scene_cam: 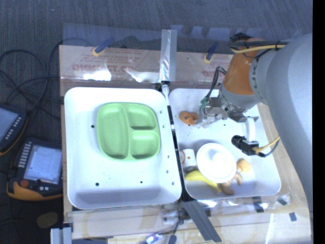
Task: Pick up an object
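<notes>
My gripper point(207, 112) is down in the far part of the right bin point(271, 184), below the orange wrist band. Just to its left lies a small orange round object point(189, 118), close to the gripper but apart from it as far as I can tell. Nearer the front sits a white upturned bowl point(216, 161). A yellow banana point(199, 178) lies at the bowl's front left, and a small white cup point(188, 157) stands at its left. Small tan and brown food pieces point(244, 165) lie at the bowl's right and front.
The left bin point(81, 187) holds a green divided plate point(128, 130). A raised divider point(172, 141) separates the bins. A black fitting with a yellow cable point(246, 144) hangs from the arm over the right bin. The big grey arm body covers the right side.
</notes>
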`<move>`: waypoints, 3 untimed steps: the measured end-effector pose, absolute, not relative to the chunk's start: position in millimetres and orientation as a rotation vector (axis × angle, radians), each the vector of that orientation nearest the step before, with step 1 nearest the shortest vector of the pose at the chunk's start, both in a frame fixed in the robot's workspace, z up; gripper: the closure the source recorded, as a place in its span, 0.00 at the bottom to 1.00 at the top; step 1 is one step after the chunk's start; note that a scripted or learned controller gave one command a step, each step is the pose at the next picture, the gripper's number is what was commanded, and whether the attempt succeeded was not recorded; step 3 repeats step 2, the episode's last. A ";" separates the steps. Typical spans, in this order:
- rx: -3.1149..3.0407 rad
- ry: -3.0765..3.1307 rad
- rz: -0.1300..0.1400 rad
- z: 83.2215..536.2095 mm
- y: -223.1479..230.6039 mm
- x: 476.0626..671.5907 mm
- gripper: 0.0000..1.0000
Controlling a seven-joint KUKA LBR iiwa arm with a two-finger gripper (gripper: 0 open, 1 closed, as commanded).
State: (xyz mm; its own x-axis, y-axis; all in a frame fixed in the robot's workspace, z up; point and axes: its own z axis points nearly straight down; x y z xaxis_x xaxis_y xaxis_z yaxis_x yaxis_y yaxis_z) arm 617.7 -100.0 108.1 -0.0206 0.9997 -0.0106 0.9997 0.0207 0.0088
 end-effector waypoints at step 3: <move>2.229 2.201 0.009 89.8 -114.7 555.0 0.00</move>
